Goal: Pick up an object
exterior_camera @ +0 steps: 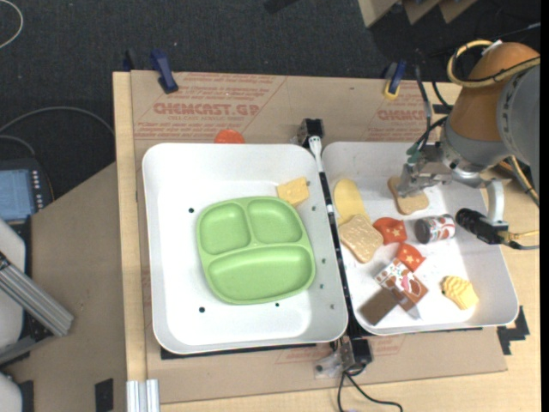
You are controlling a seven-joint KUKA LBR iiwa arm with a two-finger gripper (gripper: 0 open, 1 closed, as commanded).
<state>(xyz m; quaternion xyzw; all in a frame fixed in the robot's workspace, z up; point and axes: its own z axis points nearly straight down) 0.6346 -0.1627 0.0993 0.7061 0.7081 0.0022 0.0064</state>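
White plastic, two shallow bins side by side: the left white bin (163, 230) carries a green three-compartment tray (255, 249) at its middle and a small tan cracker-like square (292, 190) near its upper right corner. The right white bin (497, 290) holds the loose pieces you have to choose from. Largest there is a pale yellow rounded slab (347, 199) by the dividing wall, then a tan biscuit-textured slice (358, 237) just below it, a brown and red wrapped bar (395, 294) lower down, a small red-banded can on its side (436, 229), two red pieces (391, 229) beside it, and a yellow ridged lump (460, 292) at lower right.

The grey gripper (419, 177) hangs at the upper middle of the right bin, directly over a tan toast-shaped slice (410, 199). You cannot tell from this angle whether it is spread or closed, nor whether it touches the slice.

Judged from position, that slice is the target. Come straight down, straddle its narrow width, and close before lifting; it lies flat and thin, so a shallow descent would likely miss.
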